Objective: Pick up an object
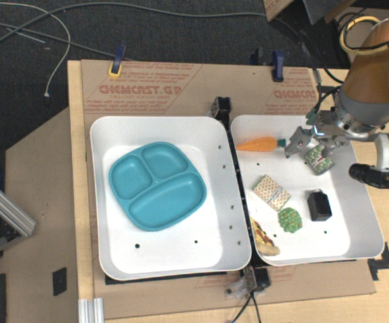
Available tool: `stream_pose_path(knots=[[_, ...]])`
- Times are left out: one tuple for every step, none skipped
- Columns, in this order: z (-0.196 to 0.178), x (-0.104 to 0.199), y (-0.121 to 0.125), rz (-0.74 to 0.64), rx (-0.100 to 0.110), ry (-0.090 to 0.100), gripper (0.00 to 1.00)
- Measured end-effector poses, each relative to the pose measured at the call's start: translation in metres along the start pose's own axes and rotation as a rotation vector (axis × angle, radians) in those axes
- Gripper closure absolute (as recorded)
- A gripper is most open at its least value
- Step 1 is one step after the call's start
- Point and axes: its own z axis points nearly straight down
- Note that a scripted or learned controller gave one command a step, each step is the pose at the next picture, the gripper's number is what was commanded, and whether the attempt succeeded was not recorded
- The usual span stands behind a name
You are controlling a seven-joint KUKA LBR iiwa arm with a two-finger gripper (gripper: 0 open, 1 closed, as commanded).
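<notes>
Nearest the camera, along the front edge of the right bin point(356, 244), a small yellowish toy food item point(264, 238) lies at about seven o'clock in that bin, close against the wall it shares with the left bin point(114, 247). Just beside it, toward one o'clock, sits a round green bumpy object point(290, 219), and at three o'clock from that one a black block point(320, 205) rests on the white floor. A patterned packet point(271, 192) (checked in pale tan and white) lies tilted near the bin's centre. At eleven o'clock in the same bin an orange carrot point(258, 145) lies on its side, its green tip pointing toward three o'clock.

The gripper point(317, 144) hangs over the far part of the right bin, at roughly one o'clock from the bin's centre, below the arm's orange band point(373, 73). A small green-and-white object point(320, 159) sits at the fingertips, but the view is too cluttered there to say whether the fingers are apart, together, or clamped on it, or whether it is lifted off the floor.

In the left bin a teal divided plate point(157, 184) lies flat, slightly toward ten o'clock of centre, with three compartments. Both bins rest on a cardboard sheet point(181, 86) held by two blue clamps point(118, 58) at its far edge.
</notes>
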Motion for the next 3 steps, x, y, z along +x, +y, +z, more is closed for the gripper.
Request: stream_pose_path(knots=[[-0.009,0.000,0.003,-0.003,-0.015,-0.002,0.00],[0.033,0.004,0.004,-0.003,-0.012,-0.002,0.00],[0.089,0.014,0.005,-0.003,-0.009,-0.001,0.00]])
